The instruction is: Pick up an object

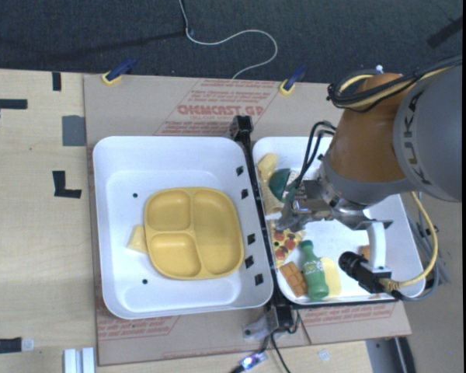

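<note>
My gripper (297, 208) hangs low over the left part of the right bin (400, 231). It sits just above a pizza-like slice (284, 244) and just below a dark green thing (280, 183). A pale yellow piece (267, 164) lies beyond the green thing at the bin's back left. Near the front wall a green bottle (314, 270) lies beside a brown bread-like piece (293, 279) and a flat yellow piece (335, 284). The arm hides the middle of this bin.
The left bin (116, 169) holds a yellow divided plate (194, 232) with a pale yellow wedge (137, 239) poking out at its left. A black divider (252, 200) runs between the bins. A small orange thing (365, 251) lies by the wrist bracket.
</note>
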Robot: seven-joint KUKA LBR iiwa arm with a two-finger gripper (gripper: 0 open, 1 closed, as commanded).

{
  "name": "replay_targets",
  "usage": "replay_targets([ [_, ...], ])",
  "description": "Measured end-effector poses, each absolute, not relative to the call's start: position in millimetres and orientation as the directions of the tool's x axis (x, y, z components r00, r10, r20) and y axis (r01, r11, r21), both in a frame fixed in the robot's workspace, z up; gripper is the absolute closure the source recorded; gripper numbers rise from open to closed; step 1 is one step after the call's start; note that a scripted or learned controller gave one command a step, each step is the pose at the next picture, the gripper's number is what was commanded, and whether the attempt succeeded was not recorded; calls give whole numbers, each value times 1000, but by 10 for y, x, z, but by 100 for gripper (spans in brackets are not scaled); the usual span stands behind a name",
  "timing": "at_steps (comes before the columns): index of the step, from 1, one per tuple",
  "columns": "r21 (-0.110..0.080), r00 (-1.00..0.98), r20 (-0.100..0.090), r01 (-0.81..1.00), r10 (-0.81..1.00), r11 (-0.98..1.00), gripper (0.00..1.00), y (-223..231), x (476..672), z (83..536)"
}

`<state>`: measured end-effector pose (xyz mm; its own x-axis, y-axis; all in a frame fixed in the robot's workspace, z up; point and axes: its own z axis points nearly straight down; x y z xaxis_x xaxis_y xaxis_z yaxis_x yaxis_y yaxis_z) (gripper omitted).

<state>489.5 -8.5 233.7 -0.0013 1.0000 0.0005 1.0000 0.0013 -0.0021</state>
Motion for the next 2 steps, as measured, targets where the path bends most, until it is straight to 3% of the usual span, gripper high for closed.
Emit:
replay_targets([
  [2, -3, -3, 1, 1000, 1000, 3, 100, -101, 4865, 2317],
])
